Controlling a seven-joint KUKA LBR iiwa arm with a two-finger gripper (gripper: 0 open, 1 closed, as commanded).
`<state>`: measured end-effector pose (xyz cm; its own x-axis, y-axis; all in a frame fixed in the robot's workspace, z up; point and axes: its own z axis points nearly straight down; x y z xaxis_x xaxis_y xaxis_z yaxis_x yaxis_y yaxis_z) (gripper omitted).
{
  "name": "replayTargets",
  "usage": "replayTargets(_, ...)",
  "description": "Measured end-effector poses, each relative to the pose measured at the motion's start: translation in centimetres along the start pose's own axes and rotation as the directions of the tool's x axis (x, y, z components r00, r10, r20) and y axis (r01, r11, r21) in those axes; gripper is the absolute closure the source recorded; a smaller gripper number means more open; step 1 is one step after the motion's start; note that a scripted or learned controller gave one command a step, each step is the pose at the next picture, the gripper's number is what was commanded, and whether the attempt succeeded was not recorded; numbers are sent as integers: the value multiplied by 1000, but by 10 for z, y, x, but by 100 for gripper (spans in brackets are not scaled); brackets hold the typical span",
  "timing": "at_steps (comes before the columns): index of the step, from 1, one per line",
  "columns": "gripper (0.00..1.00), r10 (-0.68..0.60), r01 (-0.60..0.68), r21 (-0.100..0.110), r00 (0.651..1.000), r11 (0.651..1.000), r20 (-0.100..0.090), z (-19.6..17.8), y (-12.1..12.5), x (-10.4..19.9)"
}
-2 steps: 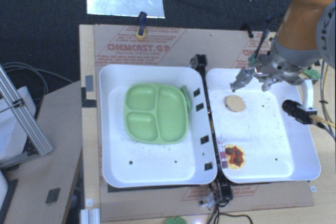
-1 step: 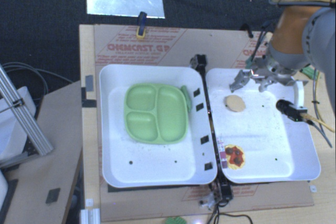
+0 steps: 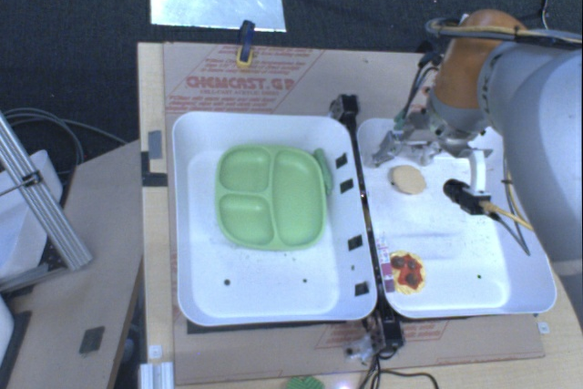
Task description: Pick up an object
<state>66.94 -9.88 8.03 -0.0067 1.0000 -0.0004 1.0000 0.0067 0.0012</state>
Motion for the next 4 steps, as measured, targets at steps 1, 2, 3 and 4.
replayTargets(1, 0, 9, -9, -3, 1000, 1000, 2, -6, -1, -64)
replayTargets(2, 0, -2, 2, -1, 1000, 1000, -2, -5, 0, 1)
replayTargets(3, 0, 8, -8, -3, 1000, 1000, 2, -6, -1, -56)
replayTargets(4, 0, 0, 0, 0, 1000, 1000, -1, -4, 0, -14)
